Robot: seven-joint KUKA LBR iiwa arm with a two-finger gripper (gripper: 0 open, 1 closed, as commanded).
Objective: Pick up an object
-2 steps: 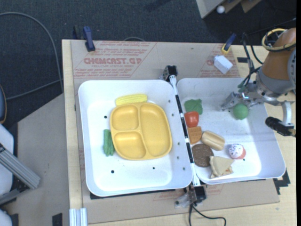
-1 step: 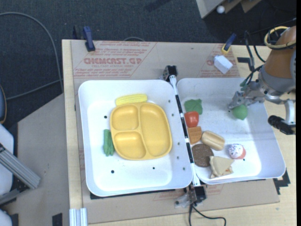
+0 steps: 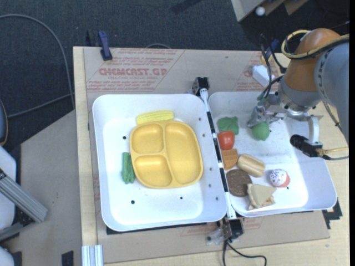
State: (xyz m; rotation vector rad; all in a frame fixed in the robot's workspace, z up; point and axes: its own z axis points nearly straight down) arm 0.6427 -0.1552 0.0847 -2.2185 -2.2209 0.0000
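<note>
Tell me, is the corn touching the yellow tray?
Touching. In the camera view the corn lies right along the top edge of the yellow tray in the left bin, with no white showing between them.

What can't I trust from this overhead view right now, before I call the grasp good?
- Gripper: finger state unclear; the wrist covers it from above.
- Green object: contact with the gripper unreadable, partly hidden under it.
- Round speckled item: too small to identify.
- Right bin: far corner hidden by the arm.
</note>
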